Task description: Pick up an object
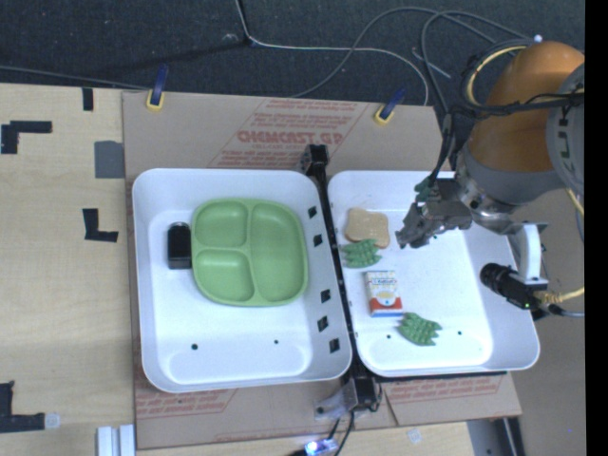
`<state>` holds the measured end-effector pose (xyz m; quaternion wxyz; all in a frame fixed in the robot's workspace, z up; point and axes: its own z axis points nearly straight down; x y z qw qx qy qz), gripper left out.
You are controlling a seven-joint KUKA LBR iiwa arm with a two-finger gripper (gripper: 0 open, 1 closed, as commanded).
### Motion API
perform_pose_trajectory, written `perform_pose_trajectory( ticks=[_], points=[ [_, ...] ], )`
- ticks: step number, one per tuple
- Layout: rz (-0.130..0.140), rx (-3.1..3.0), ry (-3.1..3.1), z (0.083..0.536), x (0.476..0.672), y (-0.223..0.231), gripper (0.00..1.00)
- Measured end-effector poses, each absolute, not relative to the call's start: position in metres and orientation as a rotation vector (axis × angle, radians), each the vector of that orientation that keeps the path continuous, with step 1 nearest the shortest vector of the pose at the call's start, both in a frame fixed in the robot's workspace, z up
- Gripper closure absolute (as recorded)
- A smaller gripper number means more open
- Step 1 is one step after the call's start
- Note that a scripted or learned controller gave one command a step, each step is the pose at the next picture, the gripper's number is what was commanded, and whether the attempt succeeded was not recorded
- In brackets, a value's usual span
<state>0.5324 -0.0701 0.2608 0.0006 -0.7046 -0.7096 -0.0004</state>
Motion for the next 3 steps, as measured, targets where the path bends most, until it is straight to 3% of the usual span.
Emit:
perform_pose_trajectory(
  ticks=[3],
  points=[
    [0.001, -2.214, -2.227, 0.248, 0.559, 0.082, 1.00]
  ],
)
